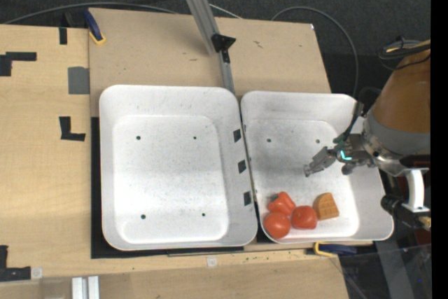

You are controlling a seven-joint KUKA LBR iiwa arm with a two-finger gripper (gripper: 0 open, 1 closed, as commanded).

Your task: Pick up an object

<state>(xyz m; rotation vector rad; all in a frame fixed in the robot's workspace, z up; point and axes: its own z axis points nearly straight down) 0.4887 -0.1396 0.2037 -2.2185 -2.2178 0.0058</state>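
Wooden bench [168, 38], two white bins side by side. Right bin [294, 108]: three red tomato-like pieces [288, 212] and a tan block [325, 206] clustered at its near edge. Gripper [316, 164] above them, grip state unreadable.

Arm [406, 105] bulky, rounded orange band over a grey wrist section. Dark grey metal gripper [313, 166] on a slim stem, small teal-green light glowing at its base. White bracket and dark hardware low on the arm's right side.
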